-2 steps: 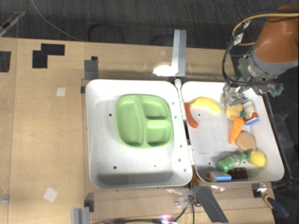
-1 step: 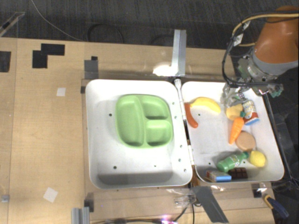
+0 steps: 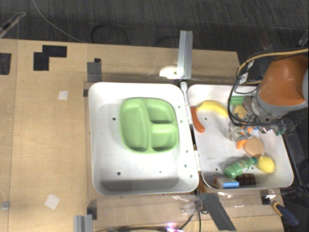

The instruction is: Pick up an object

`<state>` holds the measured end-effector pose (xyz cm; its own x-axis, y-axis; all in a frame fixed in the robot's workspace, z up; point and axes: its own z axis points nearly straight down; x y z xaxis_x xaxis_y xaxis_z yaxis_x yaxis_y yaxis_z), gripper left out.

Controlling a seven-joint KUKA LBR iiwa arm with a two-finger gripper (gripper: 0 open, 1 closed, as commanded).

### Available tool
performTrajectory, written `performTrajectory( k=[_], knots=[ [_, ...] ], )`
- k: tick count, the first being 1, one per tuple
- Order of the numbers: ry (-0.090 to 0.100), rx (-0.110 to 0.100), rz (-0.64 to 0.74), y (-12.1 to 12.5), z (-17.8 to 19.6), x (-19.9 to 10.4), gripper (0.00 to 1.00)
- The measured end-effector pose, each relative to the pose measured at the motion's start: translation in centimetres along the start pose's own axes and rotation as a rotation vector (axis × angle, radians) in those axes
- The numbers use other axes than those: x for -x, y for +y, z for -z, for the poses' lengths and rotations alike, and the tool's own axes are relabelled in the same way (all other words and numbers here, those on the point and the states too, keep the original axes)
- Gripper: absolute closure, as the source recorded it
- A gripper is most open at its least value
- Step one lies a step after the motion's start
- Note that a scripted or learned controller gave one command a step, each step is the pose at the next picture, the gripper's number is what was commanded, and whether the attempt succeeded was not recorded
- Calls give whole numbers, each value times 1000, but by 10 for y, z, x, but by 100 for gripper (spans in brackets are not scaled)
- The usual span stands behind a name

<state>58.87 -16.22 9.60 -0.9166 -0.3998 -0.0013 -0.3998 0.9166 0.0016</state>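
White plastic bins are set side by side on the wooden counter [image 3: 43, 144]. The left bin [image 3: 104, 173] is occupied by one thing, a green divided tray [image 3: 147, 124] with three compartments, lying a little above the bin's middle.

The right bin [image 3: 212, 153] is crowded. A yellow banana [image 3: 212, 108] is seen near the top, with an orange carrot-like piece [image 3: 197, 120] just beside it along the left wall. A small green item [image 3: 236, 100] is partly hidden at the top, behind cables. A round tan object [image 3: 253, 146] is found near the middle right, with a small orange bit [image 3: 242, 141] touching its left edge. A green bottle [image 3: 240, 166] lies tilted below it, a yellow lemon [image 3: 266, 165] just beside the bottle on the right. A dark brown block [image 3: 247, 179] and a blue and orange flat piece [image 3: 227, 182] are placed along the bottom wall.

The arm [image 3: 285, 83] is reached in over the right bin from the right. The pincer [image 3: 240, 129] is lowered among the objects, just above the tan object and near the banana; how its jaws stand cannot be told, as they are hidden by the wrist and clutter. No object is seen gripped.
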Motion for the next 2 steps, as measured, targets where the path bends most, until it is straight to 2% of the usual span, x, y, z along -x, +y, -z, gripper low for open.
performTrajectory(
  k=[1, 2],
  knots=[
    [-19, -13, -162, 28, -4, -69, 0],
    [-23, -11, -143, 95, -3, -49, 0]
  ],
)
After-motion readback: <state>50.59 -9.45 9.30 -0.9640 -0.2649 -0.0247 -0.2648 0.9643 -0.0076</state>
